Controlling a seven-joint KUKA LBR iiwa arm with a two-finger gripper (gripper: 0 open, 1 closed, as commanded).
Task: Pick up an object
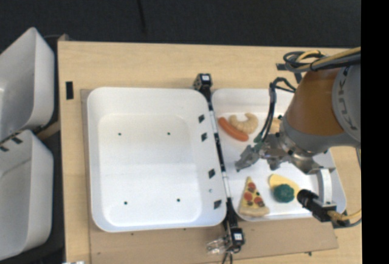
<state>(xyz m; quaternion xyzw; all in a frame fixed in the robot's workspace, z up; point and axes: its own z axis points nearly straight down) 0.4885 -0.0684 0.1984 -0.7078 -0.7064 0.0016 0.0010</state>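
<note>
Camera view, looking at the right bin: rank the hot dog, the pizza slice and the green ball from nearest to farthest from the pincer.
Measured from the pincer:
1. Hot dog, just above it, near the divider. The pizza slice, just below it, is about as near; too close to call.
2. Green ball, lower right, beside the yellow piece, clearly farthest.

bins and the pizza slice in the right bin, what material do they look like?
Bins: likely thin moulded plastic, smooth white with a slight sheen, rounded corners and shallow raised rims.
Pizza slice: looks like a toy, plastic or rubber, with flat solid colours and moulded red toppings; too small to tell hard from soft.
</note>
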